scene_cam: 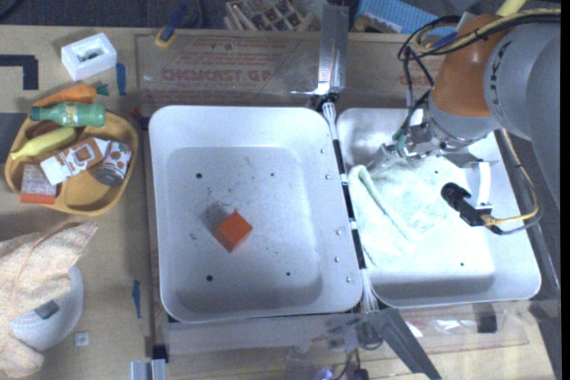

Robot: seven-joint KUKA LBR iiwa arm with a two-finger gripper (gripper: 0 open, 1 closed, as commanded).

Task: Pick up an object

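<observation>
Saw a small orange block (234, 232) lying in the left bin (178, 138), a bit below the middle and nearer the left side. Looked like a little box with flat sides and sharp corners, turned so one corner pointed down. Had a bright orange top and a darker orange side. Noticed a small grey patch (216, 215) touching its upper left edge; could not tell if that was a shadow or another bit. Found a few tiny dark specks scattered on the white floor around it, and nothing else touching the block.

Spotted a pale, crumpled sheet (401, 205) in the right bin (517, 280), white with a light green tint, spread over the upper left part. Saw the tool (405, 143) low over the top edge of that sheet, well apart from the block. Could not tell whether the tool was open or shut, or whether it had hold of anything. Followed the grey arm (534, 76) with its orange band (463, 76) in from the right, with black and yellow cables looping beside it.

Saw a yellow bowl (89, 196) on the table (53, 40) left of the bins, holding a green bottle (71, 114), a banana (40, 142) and small packets. Noticed a white box (89, 55) above the bowl.
</observation>
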